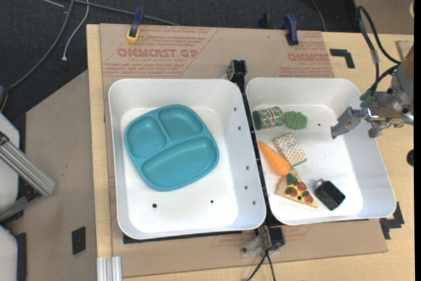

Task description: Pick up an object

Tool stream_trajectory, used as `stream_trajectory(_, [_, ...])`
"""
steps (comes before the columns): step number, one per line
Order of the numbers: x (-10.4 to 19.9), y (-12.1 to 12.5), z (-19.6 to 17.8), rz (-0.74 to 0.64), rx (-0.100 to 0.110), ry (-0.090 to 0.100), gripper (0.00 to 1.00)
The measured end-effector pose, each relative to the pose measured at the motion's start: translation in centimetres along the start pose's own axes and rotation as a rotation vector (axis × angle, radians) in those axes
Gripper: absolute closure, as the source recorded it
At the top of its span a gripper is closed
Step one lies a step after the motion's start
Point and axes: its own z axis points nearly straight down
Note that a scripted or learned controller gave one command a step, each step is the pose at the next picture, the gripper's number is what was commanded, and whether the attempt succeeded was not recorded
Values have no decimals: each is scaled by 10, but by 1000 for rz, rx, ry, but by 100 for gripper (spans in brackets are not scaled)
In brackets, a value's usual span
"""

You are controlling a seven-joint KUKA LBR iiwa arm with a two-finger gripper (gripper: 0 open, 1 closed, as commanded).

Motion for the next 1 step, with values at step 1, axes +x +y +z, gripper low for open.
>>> stream_trajectory(1, [0,1,-2,-1,-4,-1,0])
